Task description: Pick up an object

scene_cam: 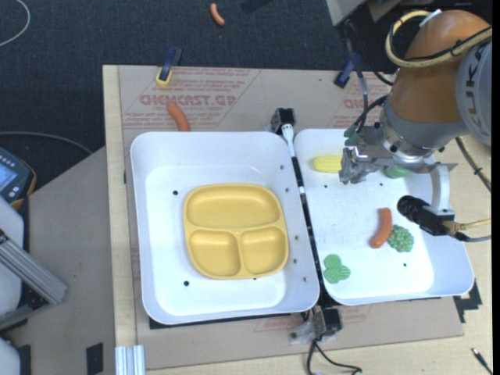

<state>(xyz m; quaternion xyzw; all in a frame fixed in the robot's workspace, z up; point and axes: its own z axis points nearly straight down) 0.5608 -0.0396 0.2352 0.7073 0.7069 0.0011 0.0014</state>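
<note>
The left bin (156, 209) carries a yellow divided tray (234, 229). The right bin (437, 276) holds the loose pickable pieces, so the arm (433, 69) hangs over that bin's far end. Against the yellow tray, the gripper (355, 169) sits up and to the right, just beside a yellow corn-like piece (326, 163). Its jaws look slightly parted around nothing, though I cannot tell for sure. Nearer lie a sausage (380, 227), broccoli (401, 239) and a green leafy piece (336, 269).
</note>
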